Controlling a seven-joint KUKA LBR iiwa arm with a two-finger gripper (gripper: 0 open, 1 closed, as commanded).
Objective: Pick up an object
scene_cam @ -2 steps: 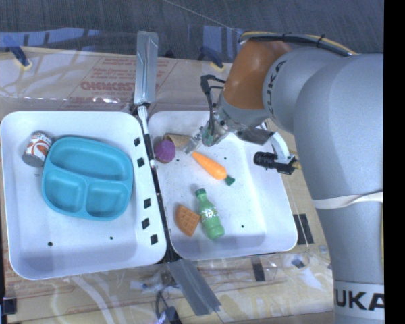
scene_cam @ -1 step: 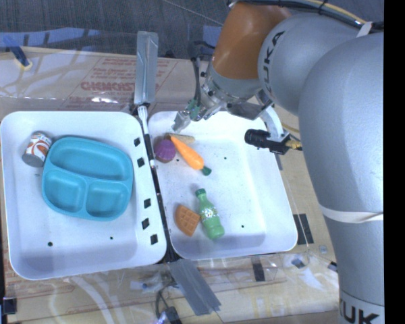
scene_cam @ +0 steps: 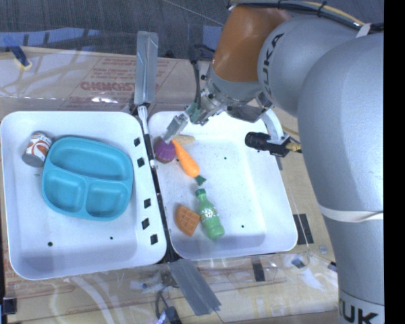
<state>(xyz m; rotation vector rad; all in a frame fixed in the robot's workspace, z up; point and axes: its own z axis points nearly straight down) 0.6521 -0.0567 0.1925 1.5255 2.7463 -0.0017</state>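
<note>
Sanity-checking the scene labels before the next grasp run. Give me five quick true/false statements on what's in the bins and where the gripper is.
1. The blue divided tray lies in the left bin. True.
2. The green bottle stands upright in the left bin. False: it lies on its side in the right bin.
3. The carrot lies right beside the purple toy near the right bin's back left corner. True.
4. The gripper hovers over the blue divided tray. False: it is at the right bin's back left corner, just above the purple toy.
5. The waffle piece lies next to the green bottle. True.
</note>
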